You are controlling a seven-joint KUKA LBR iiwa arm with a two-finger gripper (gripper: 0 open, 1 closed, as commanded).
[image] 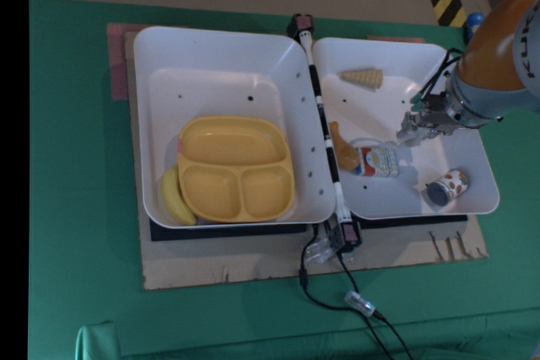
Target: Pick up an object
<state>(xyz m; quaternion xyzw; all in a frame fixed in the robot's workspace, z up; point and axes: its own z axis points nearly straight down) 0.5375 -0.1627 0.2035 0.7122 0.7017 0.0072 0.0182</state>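
Note:
The right bin (472,181) holds an ice cream cone (363,77) near its far wall, an orange chicken drumstick (342,150) by its left wall, a small white carton (379,161) touching the drumstick, and a little can (446,186) lying on its side at the front right. My gripper (413,133) hangs over the right bin's middle, just right of and above the carton, pointing down-left. Nothing shows between its fingers.
The left bin (160,55) holds a yellow divided plate (236,169) with a banana (175,198) against its left side. A black divider with clamps (323,122) runs between the bins. Cables (354,299) trail off the front onto green cloth.

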